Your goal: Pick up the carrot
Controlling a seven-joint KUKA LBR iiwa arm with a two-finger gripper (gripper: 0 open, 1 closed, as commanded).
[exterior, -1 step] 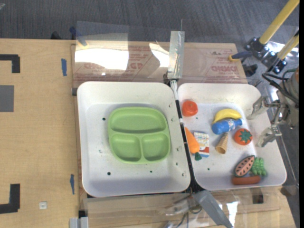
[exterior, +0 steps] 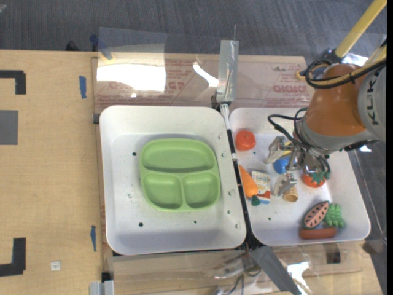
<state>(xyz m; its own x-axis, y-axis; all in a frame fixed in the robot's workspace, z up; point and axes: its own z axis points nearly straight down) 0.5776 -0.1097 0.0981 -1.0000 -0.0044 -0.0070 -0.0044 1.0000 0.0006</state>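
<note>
The carrot is a short orange cone lying in the right bin, close against its left wall. My gripper hangs low over the middle of that bin, a little to the right of the carrot and apart from it. Its two metal fingers stand spread, so it is open. A small blue object lies in the gap between them. The orange-banded wrist rises behind the gripper.
The right bin also holds an orange-red ball, a white packet, a tan piece, a red fruit, a watermelon slice and green grapes. A green divided plate sits in the left bin.
</note>
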